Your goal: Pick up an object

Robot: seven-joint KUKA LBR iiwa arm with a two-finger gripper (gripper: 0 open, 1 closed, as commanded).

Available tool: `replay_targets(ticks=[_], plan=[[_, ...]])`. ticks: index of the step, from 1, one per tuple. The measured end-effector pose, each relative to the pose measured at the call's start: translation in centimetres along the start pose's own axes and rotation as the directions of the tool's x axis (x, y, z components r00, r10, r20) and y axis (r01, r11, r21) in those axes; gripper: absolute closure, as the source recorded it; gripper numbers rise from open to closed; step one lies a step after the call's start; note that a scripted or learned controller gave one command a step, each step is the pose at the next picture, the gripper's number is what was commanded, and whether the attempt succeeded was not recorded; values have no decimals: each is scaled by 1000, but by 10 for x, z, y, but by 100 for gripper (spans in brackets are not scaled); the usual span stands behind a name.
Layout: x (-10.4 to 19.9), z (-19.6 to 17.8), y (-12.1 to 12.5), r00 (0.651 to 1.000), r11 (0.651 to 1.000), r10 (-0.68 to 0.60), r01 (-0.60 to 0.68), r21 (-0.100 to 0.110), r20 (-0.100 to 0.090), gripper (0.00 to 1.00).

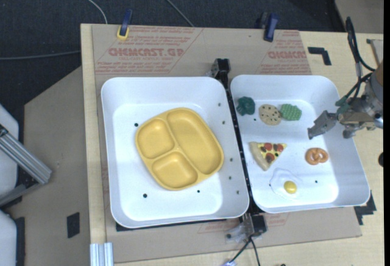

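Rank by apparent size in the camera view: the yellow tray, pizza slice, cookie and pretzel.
1. Yellow tray, by far the largest.
2. Pizza slice.
3. Cookie and pretzel look alike in size, so I leave them unranked.

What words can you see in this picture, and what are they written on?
"CHEMCAST GP" in red, on the brown board above the left bin.
The same red print sits on the board above the right bin, but it is too faint to read for sure.
Smaller red lines run under both prints; they are too small to read.
The toy foods and the yellow tray carry no words.
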State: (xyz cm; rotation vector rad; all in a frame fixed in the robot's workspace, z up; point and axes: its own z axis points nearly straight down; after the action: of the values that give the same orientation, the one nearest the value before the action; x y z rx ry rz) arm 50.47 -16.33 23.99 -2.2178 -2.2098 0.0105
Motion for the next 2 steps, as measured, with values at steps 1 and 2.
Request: replay_targets(ticks=[1,2], plan=[[0,-6,2,1000,1000,-4,4,-12,3,0],[-7,51,4,1000,1000,-3,3,-9,2,0]])
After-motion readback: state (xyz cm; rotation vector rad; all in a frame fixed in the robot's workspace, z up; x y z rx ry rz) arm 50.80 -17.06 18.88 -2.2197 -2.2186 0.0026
